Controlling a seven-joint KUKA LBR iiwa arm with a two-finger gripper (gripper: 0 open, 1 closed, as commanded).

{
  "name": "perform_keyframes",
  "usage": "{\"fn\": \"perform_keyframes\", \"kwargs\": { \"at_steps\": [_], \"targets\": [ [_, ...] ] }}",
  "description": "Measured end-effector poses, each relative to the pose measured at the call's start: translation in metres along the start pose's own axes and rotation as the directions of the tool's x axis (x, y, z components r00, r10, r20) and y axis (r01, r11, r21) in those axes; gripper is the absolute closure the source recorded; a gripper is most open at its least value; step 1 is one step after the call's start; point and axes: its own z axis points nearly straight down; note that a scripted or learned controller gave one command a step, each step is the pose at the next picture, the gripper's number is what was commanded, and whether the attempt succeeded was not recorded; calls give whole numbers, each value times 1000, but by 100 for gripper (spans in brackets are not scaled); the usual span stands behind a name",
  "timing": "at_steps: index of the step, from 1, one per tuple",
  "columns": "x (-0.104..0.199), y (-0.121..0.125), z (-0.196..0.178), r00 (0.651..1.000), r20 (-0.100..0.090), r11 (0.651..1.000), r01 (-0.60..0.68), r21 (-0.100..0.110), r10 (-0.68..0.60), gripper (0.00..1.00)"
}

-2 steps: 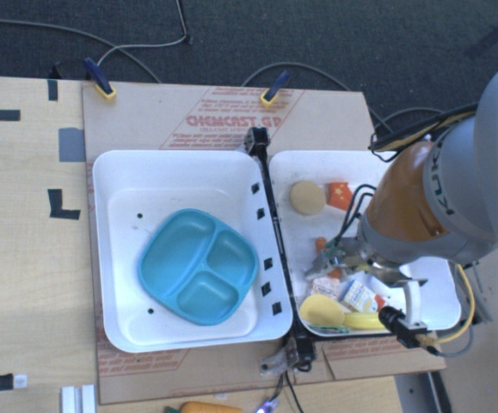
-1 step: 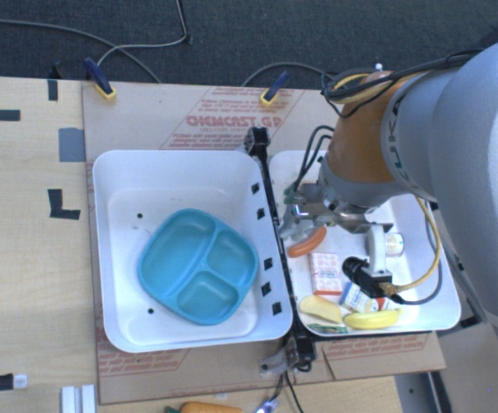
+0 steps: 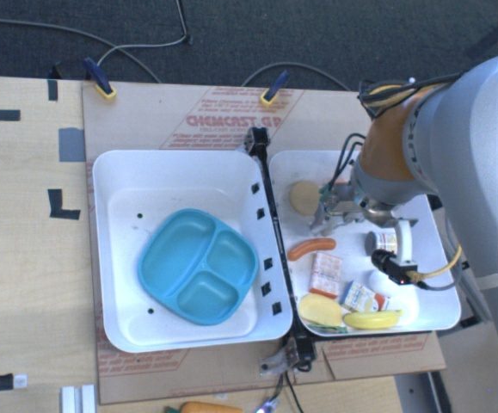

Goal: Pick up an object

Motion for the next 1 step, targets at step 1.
{"fn": "perform_keyframes", "kwargs": {
  "at_steps": [1],
  "targets": [
    [1,1,-1,1000,0,1000,1,-2,-1,0]
  ]
}}
